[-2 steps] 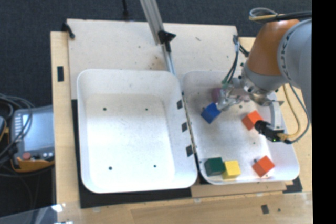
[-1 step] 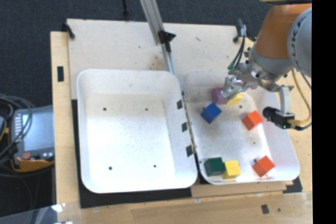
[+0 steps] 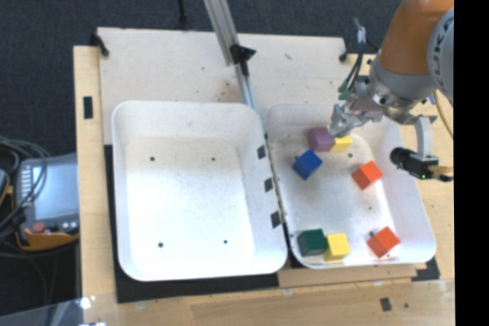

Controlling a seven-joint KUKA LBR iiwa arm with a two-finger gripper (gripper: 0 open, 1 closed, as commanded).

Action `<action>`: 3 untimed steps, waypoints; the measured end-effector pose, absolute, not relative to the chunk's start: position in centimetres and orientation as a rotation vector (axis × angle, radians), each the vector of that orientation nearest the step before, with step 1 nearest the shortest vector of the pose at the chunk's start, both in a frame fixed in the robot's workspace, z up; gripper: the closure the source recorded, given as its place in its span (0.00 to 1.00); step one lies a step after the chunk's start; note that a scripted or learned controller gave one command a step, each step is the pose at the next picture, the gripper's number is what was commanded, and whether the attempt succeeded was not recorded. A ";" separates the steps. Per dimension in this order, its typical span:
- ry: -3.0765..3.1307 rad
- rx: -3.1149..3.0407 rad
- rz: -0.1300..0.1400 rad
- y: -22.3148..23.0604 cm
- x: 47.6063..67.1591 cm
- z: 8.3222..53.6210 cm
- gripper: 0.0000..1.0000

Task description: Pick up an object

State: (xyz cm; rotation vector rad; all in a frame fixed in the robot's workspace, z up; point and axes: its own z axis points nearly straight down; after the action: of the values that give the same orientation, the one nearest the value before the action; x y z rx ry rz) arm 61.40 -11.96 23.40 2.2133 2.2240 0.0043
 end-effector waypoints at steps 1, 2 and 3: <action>2.230 2.213 0.003 -6.2 60.6 24.1 1.00; 2.231 2.214 0.002 -0.8 59.7 24.6 1.00; 2.231 2.212 0.004 4.6 59.3 25.2 1.00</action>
State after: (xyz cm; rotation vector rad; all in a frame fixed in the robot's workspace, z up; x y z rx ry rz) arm 59.31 4.64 25.16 2.2115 2.2313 0.0044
